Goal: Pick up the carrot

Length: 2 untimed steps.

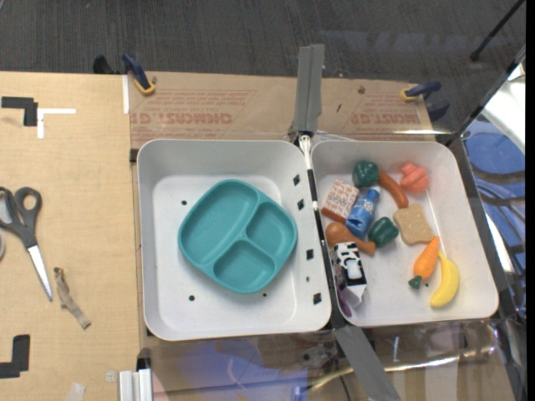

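Overhead slanted view of the bench with two shallow white bins side by side. The left bin [159, 307] held a teal divided plate [238, 235] with three compartments, lying near its middle. The right bin [468, 307] held a cluster of toy foods. The carrot [426, 261], orange with a green stem end pointing toward the near wall, lay tilted in the near right part of this bin, just left of the yellow banana [445, 283] and apparently touching it, with the slice of bread [412, 224] just beyond it. Farther back lay a blue can [363, 210], a red and white box [340, 197], a dark green vegetable [365, 174], an orange-red sausage [393, 189] and a pink-orange item [414, 176] whose kind could not be told. A black and white carton [351, 266] lay against the bin's left wall. Scissors [25, 224] rested on the cardboard at far left, well apart from both bins. Whether the gripper was open or closed could not be told.
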Available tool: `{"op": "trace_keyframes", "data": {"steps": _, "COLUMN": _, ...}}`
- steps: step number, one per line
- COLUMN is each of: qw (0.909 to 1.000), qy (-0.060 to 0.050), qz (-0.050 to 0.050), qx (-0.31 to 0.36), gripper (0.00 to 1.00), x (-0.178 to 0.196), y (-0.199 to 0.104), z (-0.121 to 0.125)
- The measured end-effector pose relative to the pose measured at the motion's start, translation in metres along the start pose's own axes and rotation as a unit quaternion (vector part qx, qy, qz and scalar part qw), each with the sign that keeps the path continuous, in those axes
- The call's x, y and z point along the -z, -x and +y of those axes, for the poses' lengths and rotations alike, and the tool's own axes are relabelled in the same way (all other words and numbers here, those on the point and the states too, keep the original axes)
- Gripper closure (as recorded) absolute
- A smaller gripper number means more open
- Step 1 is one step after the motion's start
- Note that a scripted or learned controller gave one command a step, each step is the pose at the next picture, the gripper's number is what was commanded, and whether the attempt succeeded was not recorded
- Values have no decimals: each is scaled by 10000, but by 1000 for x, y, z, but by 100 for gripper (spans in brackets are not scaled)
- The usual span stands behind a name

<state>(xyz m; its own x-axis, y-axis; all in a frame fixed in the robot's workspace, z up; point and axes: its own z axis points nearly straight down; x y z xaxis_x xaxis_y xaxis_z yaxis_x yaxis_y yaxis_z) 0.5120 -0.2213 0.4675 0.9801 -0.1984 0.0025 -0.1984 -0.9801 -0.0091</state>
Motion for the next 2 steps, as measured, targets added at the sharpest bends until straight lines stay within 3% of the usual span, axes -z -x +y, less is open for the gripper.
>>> {"op": "trace_keyframes", "data": {"steps": 1, "qw": 10000, "qy": 8, "qz": -16, "qx": -67, "gripper": 100, "x": -149, "y": 9, "z": 2}}
{"op": "trace_keyframes", "data": {"steps": 2, "qw": 10000, "qy": 22, "qz": -29, "qx": -64, "gripper": 100, "x": -344, "y": -7, "z": 0}}
